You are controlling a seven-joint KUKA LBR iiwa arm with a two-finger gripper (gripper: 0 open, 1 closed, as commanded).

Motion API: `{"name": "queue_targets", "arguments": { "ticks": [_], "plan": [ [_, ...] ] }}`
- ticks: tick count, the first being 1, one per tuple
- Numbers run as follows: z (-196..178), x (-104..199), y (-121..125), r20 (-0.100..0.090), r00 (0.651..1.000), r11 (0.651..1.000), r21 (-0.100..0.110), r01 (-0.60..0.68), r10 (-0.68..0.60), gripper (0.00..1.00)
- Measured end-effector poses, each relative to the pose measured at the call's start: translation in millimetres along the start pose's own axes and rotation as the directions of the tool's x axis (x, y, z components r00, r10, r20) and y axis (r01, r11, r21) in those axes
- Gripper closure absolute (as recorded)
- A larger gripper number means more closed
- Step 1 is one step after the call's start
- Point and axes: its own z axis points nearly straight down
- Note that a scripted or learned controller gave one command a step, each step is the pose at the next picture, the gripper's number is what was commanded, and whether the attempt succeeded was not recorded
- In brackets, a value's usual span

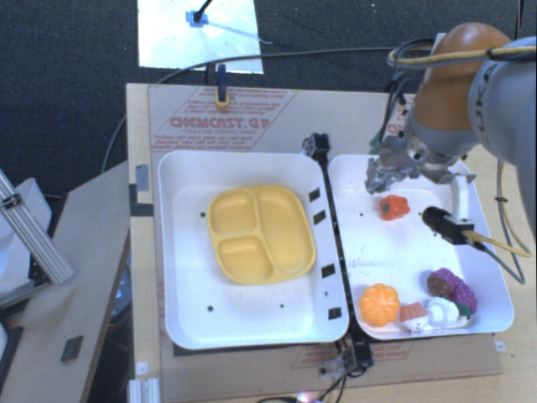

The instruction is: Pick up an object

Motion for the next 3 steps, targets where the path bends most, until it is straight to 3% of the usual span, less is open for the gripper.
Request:
{"name": "queue_targets", "arguments": {
  "ticks": [3],
  "plan": [
    [-15.8, 158.0, 23.3, -0.002, 1.0, 1.0, 0.0, 0.001, -0.001, 1.0]
  ]
}}
